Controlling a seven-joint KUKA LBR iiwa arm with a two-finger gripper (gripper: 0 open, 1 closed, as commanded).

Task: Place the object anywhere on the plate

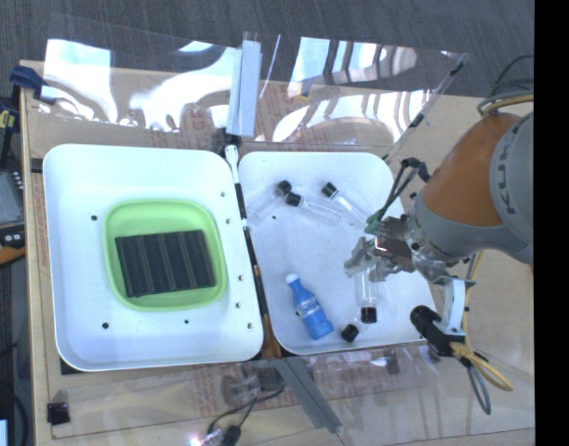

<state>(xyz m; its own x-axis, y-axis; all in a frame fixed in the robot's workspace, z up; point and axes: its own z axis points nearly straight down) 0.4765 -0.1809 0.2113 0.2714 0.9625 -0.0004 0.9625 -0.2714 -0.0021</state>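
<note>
The bench (pixel 126 398) is pale wood under a glossy clear sheet that throws back bright window glare along its 12 o'clock side. There a transparent screen (pixel 359 72) stands behind the bins. Beyond it the room's floor (pixel 173 7) is dark grey carpet.

The left bin (pixel 71 175) holds a lime-green plate (pixel 112 240) near its centre, with a dark ribbed insert (pixel 164 260) lying in it. The right bin (pixel 303 249) sits just beside it, rim to rim.

The grey and orange arm (pixel 470 184) comes in from 3 o'clock. Its hand (pixel 370 256) hangs over the right bin's 3 o'clock part; how far open it is I cannot tell, nor whether it has hold of anything.

A clear vial (pixel 366 294) sits just at the hand's 6 o'clock, upright in the view, with its black cap at the 6 o'clock end. It is in the right bin, well apart from the plate.

A blue bottle (pixel 309 308) lies tilted at the bin's 6 o'clock, with a small black-capped piece (pixel 350 333) near it. Two more black-capped clear tubes (hard to make out against the white) lie toward 12 o'clock (pixel 333 203).
</note>
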